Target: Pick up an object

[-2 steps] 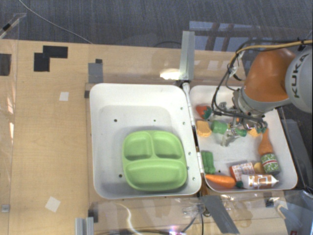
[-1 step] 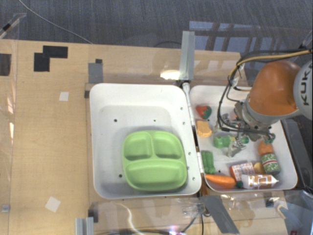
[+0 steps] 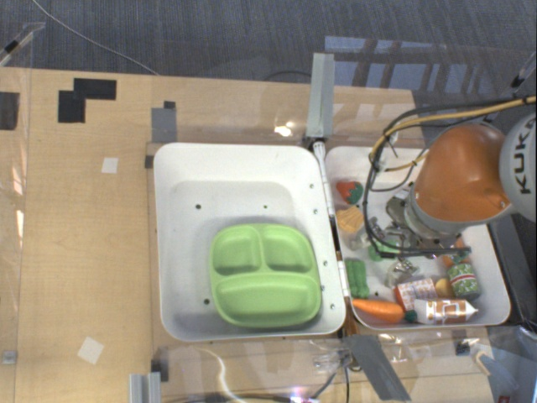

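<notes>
Leftward, a green divided plate [image 3: 264, 275] lies in the left bin [image 3: 180, 225]. Lower right, the right bin [image 3: 495, 296] holds a carrot [image 3: 377, 311], a green piece [image 3: 358, 278] and small packages [image 3: 445, 311]; the arm's gripper [image 3: 404, 267] hangs above them, its grip impossible to tell.

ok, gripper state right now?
Gripper: cannot tell. It is low in the right bin, above the toy food.
</notes>
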{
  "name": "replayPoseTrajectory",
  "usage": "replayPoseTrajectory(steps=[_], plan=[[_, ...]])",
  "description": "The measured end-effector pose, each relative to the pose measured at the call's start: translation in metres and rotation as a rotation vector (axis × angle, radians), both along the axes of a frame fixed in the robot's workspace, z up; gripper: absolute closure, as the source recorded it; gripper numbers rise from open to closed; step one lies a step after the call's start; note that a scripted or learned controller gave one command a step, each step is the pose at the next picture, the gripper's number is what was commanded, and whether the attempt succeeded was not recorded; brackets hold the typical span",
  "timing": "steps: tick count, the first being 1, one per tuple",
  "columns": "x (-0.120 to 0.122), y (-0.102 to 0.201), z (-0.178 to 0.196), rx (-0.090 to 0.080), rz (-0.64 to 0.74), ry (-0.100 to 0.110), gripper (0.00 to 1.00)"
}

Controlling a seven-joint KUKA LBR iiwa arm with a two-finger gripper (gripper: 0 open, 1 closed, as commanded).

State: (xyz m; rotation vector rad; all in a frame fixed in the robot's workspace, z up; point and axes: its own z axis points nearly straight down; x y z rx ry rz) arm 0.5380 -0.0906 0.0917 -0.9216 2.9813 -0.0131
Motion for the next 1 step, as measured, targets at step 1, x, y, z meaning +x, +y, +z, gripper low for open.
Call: replayPoseTrajectory(steps=[1], plan=[[-0.0234, -0.0172, 0.0002, 0.000, 0.087, -0.004, 0.00]])
